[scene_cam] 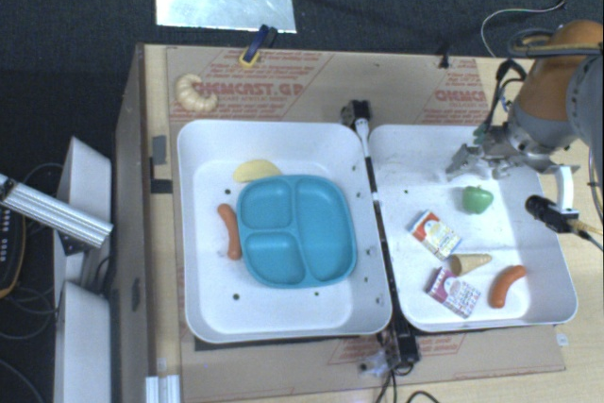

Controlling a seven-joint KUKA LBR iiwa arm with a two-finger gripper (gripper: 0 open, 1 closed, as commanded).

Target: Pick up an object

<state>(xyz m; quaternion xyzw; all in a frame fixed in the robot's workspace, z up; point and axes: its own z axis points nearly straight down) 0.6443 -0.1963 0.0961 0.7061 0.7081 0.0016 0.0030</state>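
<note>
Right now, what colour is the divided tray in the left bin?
Light blue tray, clearest in the camera view.

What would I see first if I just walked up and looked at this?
Probably the big blue tray with three compartments in the middle of the left bin, with a sausage lying just to its left. Then the grey and orange arm, its gripper poised over the right bin just above a small green toy.
</note>
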